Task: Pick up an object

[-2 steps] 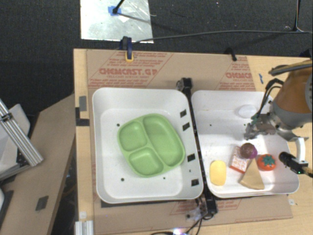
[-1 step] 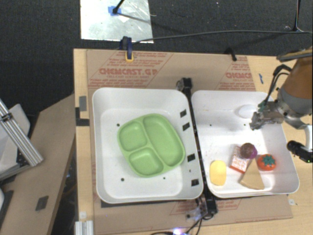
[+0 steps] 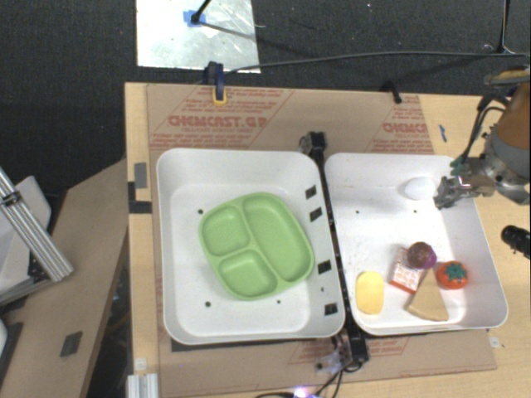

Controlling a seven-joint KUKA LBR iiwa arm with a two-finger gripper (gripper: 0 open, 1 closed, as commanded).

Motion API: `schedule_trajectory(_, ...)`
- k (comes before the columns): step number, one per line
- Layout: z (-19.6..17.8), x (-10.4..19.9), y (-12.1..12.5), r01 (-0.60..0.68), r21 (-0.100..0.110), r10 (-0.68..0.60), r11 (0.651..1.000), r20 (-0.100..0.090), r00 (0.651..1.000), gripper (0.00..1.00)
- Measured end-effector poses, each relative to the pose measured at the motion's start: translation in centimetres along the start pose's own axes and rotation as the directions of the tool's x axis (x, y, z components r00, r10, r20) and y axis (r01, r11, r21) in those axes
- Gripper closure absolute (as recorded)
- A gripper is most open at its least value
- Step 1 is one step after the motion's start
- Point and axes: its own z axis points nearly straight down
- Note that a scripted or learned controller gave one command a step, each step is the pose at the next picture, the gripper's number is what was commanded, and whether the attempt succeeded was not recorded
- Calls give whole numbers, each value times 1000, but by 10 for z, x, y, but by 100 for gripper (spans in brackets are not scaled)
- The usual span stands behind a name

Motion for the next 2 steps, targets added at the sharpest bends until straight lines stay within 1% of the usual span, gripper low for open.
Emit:
schedule_trajectory(1, -48, 6, -3, 1, 0, -1, 1000, 0, 1000, 100)
schedule_trajectory(2, -103, 6, -1, 1, -1, -1, 1000, 1, 1000, 100)
